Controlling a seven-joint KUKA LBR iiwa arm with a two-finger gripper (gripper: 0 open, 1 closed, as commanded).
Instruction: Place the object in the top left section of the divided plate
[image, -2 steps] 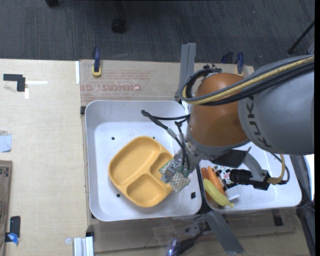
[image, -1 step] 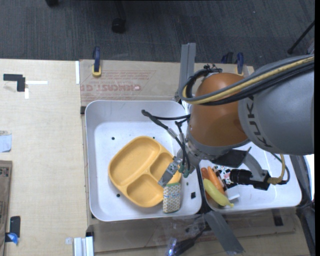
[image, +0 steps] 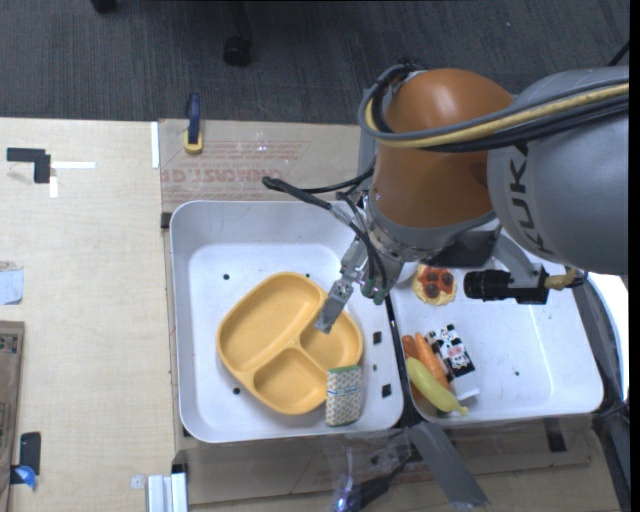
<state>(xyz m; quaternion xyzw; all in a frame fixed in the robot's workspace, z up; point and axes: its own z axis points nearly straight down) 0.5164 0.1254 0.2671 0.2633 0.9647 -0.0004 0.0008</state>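
Gripper over plate; grip state unreadable. Sponge at plate's edge: likely light, soft, compressible. Pinch across its short sides.

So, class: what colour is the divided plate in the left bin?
Yellow-orange all over; the plate shows best in the camera view.

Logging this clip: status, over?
Gripper over the yellow plate, nothing seen between fingers. Green packet leaning on plate's near rim. Toy food in right bin.
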